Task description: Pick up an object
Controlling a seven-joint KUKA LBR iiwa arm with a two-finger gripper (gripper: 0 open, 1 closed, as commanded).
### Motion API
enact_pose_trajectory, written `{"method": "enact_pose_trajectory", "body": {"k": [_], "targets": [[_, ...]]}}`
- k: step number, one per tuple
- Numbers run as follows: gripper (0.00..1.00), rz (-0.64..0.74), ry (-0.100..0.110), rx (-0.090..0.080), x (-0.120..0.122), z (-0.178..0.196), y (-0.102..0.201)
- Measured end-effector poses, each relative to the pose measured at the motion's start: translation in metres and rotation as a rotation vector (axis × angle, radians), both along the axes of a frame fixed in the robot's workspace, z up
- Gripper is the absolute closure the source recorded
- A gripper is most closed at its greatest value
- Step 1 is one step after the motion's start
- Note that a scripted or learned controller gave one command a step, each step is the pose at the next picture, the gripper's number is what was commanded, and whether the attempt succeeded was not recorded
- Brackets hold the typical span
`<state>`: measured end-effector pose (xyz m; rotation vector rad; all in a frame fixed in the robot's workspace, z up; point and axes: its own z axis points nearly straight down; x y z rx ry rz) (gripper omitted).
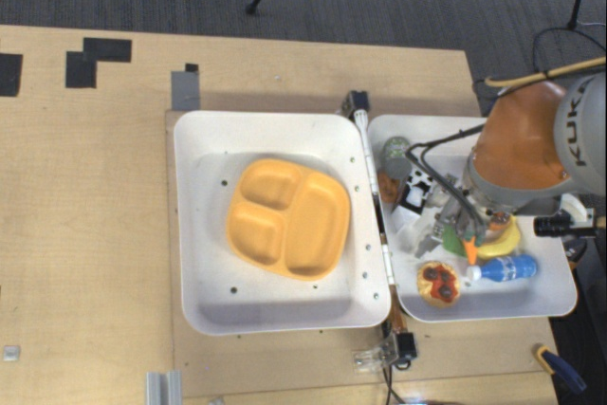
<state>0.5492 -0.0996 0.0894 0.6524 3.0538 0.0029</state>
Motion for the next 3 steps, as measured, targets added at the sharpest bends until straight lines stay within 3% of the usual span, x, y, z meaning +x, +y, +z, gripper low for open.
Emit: {"method": "enact_pose_trajectory", "body": {"k": [1,2,3], "targets": [[0.00,0.315,0.016,-0.003,0.059,-0.002,0.005],[0.00,0.619,0.004,-0.022,0.002,0.000,0.003],[0.00,0.695,0.008,-0.010,-0.009,-0.001,-0.051]]}}
